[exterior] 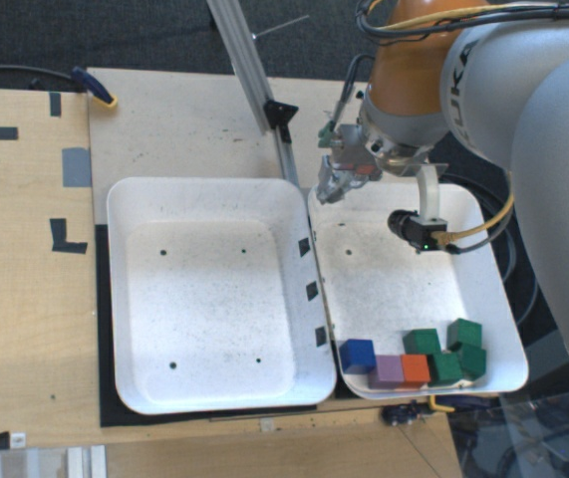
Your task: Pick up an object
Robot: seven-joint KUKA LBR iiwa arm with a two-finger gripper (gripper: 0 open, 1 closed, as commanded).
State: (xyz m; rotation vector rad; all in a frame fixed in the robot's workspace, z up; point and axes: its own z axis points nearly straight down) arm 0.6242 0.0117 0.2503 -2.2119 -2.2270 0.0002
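Note:
Several small blocks lie along the front edge of the right bin (483, 267): a blue block (358, 355), a purple block (390, 369), an orange block (416, 368) and green blocks (450, 350) clustered at the front right corner. My gripper (332, 187) hangs over the back left corner of the right bin, far from the blocks. I see nothing between its fingertips. The fingers are small and partly hidden by the wrist, so their spacing is unclear.
The left bin (125, 267) sits beside the right one, sharing a raised middle wall (314, 277). A slanted metal rail (249, 63) runs down to the bins' back edge. The arm's grey body (523, 118) covers the back right.

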